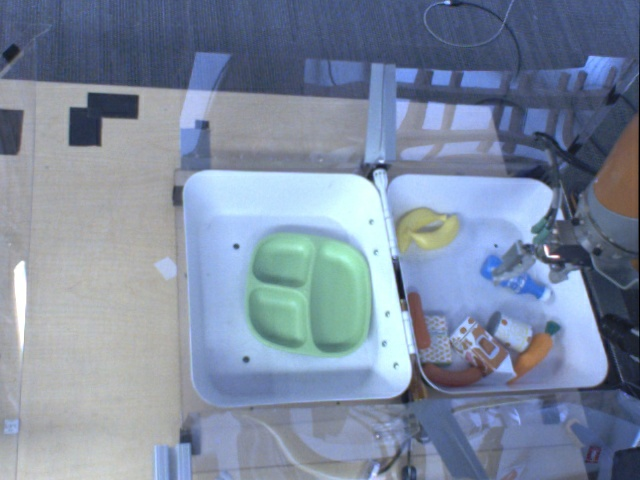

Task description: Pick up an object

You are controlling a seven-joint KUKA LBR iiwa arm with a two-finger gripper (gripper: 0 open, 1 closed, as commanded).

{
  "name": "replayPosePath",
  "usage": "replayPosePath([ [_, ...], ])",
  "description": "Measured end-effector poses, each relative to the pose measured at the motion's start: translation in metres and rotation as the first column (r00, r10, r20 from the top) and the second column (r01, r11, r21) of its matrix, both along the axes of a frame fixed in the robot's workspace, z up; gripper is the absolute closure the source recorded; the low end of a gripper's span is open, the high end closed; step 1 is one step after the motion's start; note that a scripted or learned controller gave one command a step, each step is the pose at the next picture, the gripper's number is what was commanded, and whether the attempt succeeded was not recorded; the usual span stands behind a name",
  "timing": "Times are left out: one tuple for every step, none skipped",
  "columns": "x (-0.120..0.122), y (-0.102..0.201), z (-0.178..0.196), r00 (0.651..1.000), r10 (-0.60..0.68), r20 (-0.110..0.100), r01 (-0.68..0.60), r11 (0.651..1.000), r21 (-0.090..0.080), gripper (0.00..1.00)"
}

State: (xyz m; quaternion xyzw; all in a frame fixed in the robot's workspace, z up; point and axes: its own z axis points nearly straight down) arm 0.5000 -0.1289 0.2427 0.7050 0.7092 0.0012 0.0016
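1. Gripper [527,260] sits low in the right bin [470,196], right side, over a small blue toy [515,278]. Jaws look slightly apart; nothing visibly between them.
2. Blue toy lies just left of the fingers, between the yellow toy [428,230] and the carrot [533,354].
3. Judgement: light, hard plastic, smooth, likely to slip. Best grip is across its narrow middle.
4. No label or writing readable; the small carton [478,344] print is too small.

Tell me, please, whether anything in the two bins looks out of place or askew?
Nothing looks spilled or damaged. The green divided plate lies flat in the left bin; the toys, including a carrot, lie jumbled in the right bin.
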Motion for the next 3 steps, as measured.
replayPosePath([
  [-0.010,-0.027,-0.152,0.998,-0.062,0.006,0.062,0.998,-0.001,0.00],
  [-0.007,-0.025,-0.141,0.998,-0.060,0.012,0.060,0.998,0.001,1.00],
  [-0.011,-0.020,-0.016,0.990,-0.138,0.003,0.138,0.990,0.000,1.00],
])
